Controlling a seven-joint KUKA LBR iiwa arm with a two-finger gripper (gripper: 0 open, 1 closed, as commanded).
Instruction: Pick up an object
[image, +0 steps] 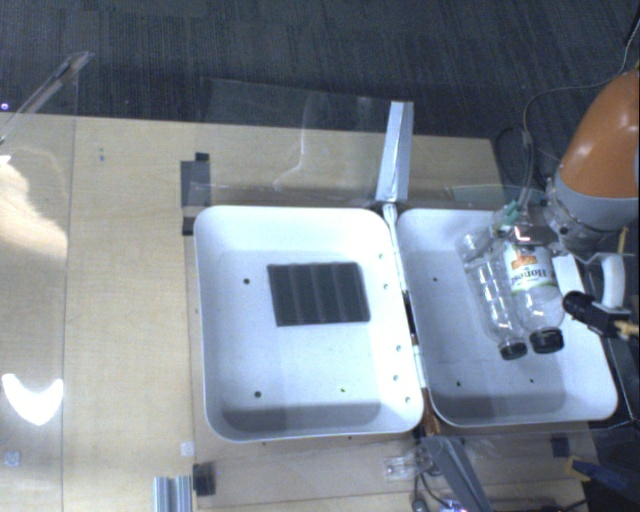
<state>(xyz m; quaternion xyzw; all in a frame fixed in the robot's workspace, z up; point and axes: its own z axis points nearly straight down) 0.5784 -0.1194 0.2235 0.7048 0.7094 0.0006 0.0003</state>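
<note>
Because the task calls for lifting one object out of a container, the bench (120, 330) carries two shallow white bins side by side, and the work is confined to them. The left bin (230, 400) holds a dark ribbed mat (318, 294) lying flat near its middle, well apart from the arm. The right bin (455, 400) holds two clear plastic bottles (505, 295) with dark caps, lying side by side and touching, caps pointing toward the near rim; one carries an orange and white label. The arm (600, 150) reaches in from the right, its orange band above the bin's far right corner and the wrist angled down toward the bottles' bases. The gripper (540, 225) sits at the upper end of the bottles; whether its jaws are apart or together cannot be told from this view.
</note>
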